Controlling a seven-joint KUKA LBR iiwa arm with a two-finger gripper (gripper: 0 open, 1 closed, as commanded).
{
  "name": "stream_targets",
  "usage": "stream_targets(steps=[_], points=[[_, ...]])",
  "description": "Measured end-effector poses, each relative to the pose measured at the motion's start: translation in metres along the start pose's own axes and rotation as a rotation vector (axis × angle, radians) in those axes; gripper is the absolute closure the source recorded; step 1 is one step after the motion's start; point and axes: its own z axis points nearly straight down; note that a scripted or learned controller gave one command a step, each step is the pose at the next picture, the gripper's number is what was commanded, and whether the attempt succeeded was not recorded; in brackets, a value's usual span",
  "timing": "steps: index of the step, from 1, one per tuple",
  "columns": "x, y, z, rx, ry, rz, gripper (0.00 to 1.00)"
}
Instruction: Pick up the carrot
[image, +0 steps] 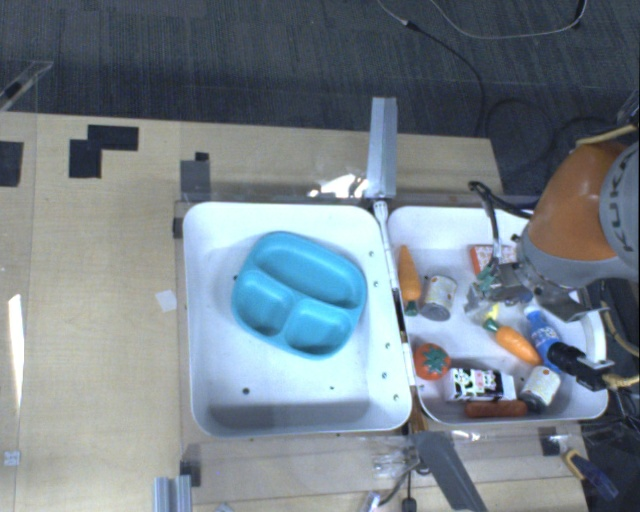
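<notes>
Where the right bin meets its front wall, a brown sausage lies flat along the edge, and a black-and-white carton sits just behind it, touching or nearly so. Right of those sits a small white cup, and to the left a red tomato hugs the dividing wall. One step back, there's the carrot, orange, lying at a slant in the middle of the right bin, its pale green end toward the arm's tool, with a blue bottle just beside it on the right. Above it hangs the gripper, close over the carrot's green end; whether it is released or clenched, I cannot tell, and nothing shows in its grasp. A tin can stands to the left, and an orange stick lies along the divider. Farther back, a red packet is by the wrist. Over in the left bin, a blue plate rests mid-bin.
</notes>
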Motion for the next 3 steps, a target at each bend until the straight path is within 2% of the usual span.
stream_targets(steps=[1, 2, 3], points=[[0.000, 0.000, 0.000, 0.000, 0.000, 0.001, 0.00], [-0.048, -0.025, 0.059, 0.001, 0.000, -0.132, 0.00], [-0.048, -0.023, 0.048, -0.005, -0.002, -0.134, 1.00]])
